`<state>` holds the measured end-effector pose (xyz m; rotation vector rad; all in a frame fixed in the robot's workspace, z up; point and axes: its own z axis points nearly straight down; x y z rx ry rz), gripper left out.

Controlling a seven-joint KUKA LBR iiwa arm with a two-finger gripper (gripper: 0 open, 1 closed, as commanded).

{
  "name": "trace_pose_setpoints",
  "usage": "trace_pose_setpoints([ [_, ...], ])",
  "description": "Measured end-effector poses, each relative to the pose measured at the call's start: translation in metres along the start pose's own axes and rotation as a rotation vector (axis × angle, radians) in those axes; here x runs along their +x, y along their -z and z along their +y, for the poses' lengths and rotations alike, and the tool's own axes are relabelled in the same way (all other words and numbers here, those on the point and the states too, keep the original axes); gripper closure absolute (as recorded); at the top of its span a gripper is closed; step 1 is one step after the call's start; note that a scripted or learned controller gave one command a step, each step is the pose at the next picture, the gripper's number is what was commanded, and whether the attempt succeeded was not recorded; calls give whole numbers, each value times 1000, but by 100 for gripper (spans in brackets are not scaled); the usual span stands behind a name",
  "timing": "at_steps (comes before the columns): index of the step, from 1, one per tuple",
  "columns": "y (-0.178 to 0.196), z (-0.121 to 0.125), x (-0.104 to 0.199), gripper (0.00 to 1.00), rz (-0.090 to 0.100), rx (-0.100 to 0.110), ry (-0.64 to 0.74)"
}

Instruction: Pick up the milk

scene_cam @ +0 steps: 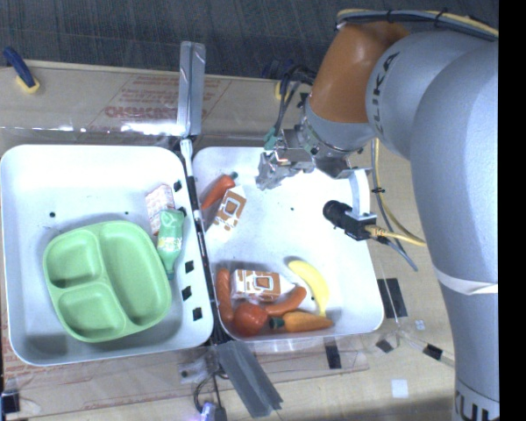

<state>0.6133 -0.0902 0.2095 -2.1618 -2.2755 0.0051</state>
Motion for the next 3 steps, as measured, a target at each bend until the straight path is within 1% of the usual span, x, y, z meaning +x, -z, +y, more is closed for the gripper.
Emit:
trace_pose_setpoints([
  [1, 35, -36, -24, 100, 1, 1, -155],
  [2, 18, -37, 1, 100, 1, -1, -75],
  [3, 28, -11, 74, 100, -2, -3, 431],
])
